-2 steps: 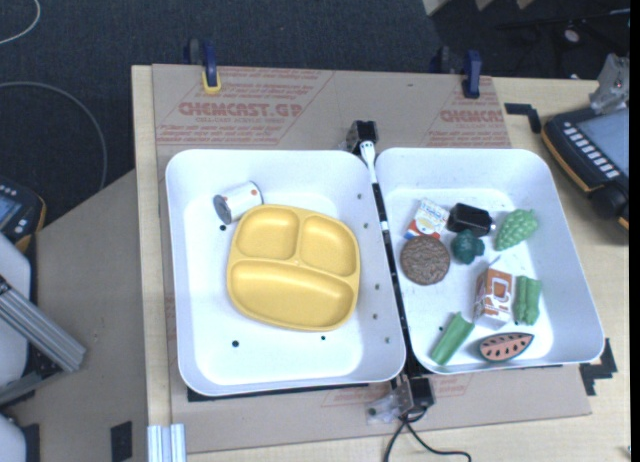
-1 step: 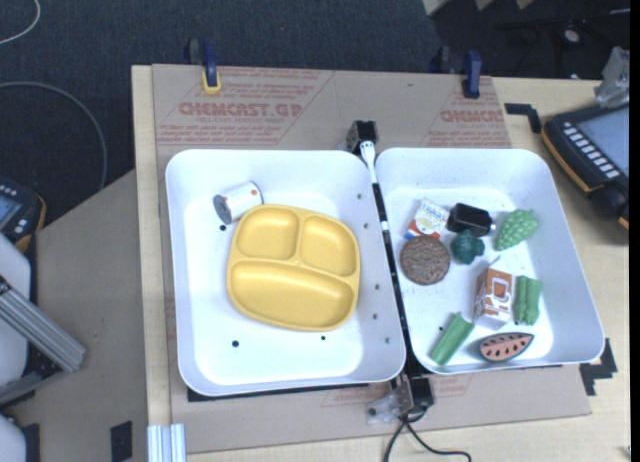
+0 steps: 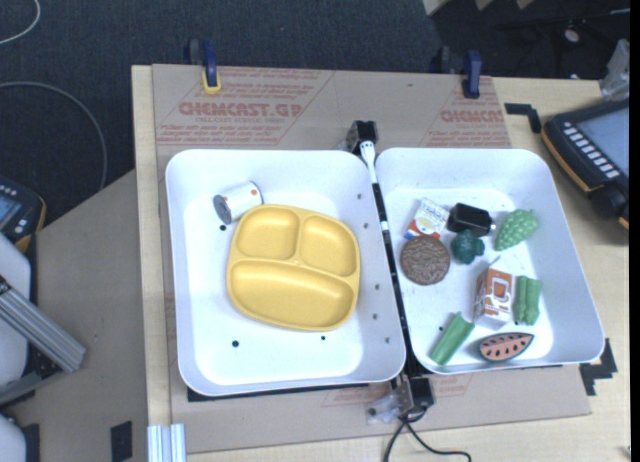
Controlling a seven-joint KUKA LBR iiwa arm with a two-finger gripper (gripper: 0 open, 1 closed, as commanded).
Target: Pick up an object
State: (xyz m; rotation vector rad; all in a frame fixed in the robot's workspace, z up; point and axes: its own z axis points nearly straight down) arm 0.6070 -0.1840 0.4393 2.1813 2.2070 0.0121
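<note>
The right bin (image 3: 560, 250) holds several small toy foods: a brown round cookie (image 3: 426, 261), a dark teal piece (image 3: 466, 246), a black block (image 3: 469, 218), a small white carton (image 3: 430, 218), a light green bumpy piece (image 3: 515, 229), an orange-and-white box (image 3: 494, 295), a green pepper piece (image 3: 527, 299), a green cucumber (image 3: 451, 338) and a watermelon slice (image 3: 504, 346). In the left bin (image 3: 190, 280) lie a yellow divided plate (image 3: 293, 266) and a small white can (image 3: 236, 200) tipped on its side.
Both bins rest on a brown board (image 3: 300, 105) held by two blue clamps at the back. A tablet-like device (image 3: 598, 150) sits past the right bin's far corner. Cables and a connector (image 3: 405, 405) lie at the front between the bins.
</note>
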